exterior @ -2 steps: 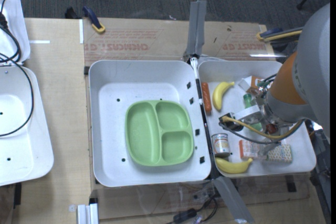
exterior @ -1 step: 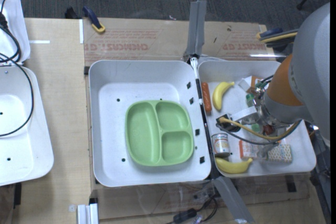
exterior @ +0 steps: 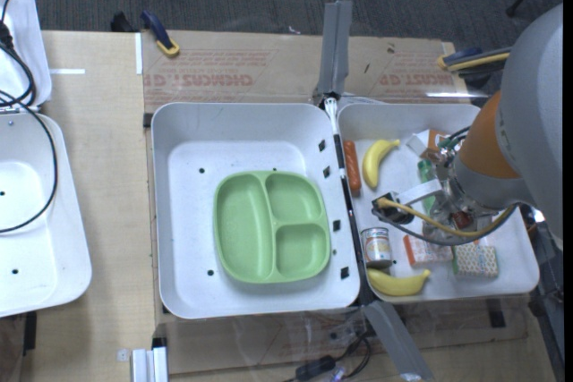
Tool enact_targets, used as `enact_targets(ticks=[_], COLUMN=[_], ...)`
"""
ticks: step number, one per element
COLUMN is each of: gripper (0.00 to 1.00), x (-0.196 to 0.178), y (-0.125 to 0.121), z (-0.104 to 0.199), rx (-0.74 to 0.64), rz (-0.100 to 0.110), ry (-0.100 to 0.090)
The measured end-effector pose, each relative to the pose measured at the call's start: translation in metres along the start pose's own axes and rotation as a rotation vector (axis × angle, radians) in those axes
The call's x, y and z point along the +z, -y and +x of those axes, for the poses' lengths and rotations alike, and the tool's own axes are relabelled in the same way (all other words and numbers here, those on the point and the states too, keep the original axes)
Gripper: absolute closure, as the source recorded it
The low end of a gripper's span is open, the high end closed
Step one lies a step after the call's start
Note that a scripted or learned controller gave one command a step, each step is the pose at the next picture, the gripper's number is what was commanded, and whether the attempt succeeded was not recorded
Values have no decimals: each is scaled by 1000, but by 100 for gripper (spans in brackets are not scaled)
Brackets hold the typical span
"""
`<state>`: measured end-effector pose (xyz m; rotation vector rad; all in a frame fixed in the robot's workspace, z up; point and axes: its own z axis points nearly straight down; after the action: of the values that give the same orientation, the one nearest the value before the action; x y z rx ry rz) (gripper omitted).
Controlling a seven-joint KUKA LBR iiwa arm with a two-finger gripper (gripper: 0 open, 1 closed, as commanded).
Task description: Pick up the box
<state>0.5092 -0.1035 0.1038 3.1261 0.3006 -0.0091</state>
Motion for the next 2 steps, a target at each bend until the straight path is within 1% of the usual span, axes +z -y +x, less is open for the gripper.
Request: enact_targets(ticks=[1,2], gripper=[0,0], x=[0,-87], y=[0,58], z=[0,62], rx=[0,-205], rz=[0,0], ry=[0,-2])
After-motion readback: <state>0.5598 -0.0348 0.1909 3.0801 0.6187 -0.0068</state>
